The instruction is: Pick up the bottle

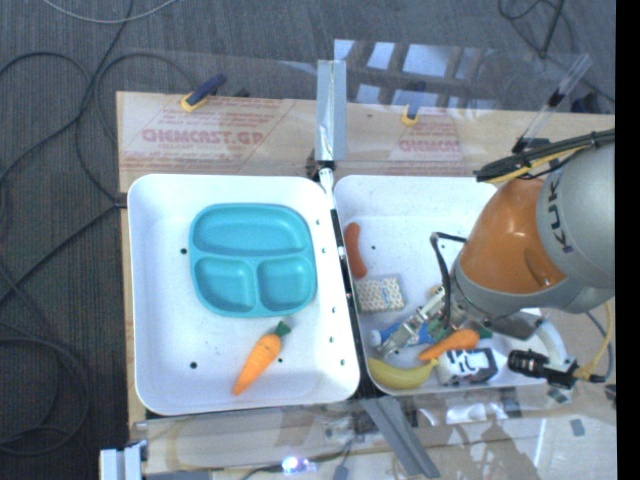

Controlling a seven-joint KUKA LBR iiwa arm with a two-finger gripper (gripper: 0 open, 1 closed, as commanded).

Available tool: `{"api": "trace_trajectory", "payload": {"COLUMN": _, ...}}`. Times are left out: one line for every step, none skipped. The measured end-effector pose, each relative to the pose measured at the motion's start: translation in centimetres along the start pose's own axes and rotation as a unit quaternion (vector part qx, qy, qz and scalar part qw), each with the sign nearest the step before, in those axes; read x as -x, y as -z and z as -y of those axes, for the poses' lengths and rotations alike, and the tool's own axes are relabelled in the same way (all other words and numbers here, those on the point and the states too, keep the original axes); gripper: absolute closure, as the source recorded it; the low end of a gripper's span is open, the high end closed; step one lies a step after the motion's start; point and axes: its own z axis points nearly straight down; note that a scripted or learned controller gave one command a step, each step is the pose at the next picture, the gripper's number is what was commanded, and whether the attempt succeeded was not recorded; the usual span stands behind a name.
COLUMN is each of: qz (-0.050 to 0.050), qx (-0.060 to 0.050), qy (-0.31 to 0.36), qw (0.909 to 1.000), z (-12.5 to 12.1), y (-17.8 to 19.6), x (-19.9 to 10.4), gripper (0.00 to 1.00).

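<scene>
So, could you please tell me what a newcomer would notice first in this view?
Probably the arm's big orange band, looming over the right bin and its small clutter. Next, the turquoise divided tray in the middle of the left bin, with a toy carrot lying just below it.

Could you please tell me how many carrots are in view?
2: one carrot in the left bin below the blue tray; another in the right bin by the arm. More may be hidden.

- A small clear bottle is seen in the lower right of the frame.
- It is laid on its side, slanted, partly hidden.
</scene>
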Motion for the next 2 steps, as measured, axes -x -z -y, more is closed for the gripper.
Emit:
{"api": "trace_trajectory", "payload": {"qz": 0.002, "qx": 0.004, "qy": 0.002, "qw": 1.0000, "z": -0.4, "y": 1.1, "x": 0.0, "gripper": 1.00}}
{"api": "trace_trajectory", "payload": {"qz": -0.002, "qx": -0.004, "qy": -0.091, "qw": 0.9959, "z": -5.3, "y": 13.6, "x": -2.5, "gripper": 1.00}}
